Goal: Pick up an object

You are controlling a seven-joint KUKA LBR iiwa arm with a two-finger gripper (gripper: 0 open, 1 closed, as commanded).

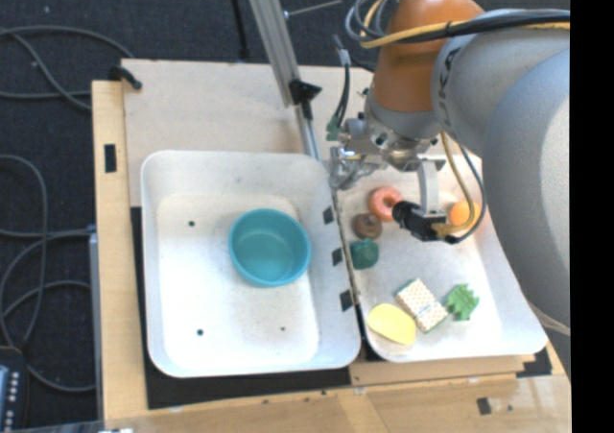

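Observation:
My gripper (343, 170) hangs over the far left corner of the right bin (499, 325), close to the divider between the bins. Just to its right and nearer the camera lie a pink ring (386, 202), a brown ring (366, 226) and a small teal block (364, 253). Nothing shows in the gripper's grasp. An orange ball (461, 213) sits further right, partly behind a black part of the wrist. Toward the front of the right bin are a yellow piece (391, 324), a checkered box (421, 304) and a green toy (461, 300).
A teal bowl (270, 246) stands in the middle of the left bin (173, 325). A slanted aluminium rail (273, 33) rises behind the bins, ending near the gripper. The grey arm covers the right bin's far right side.

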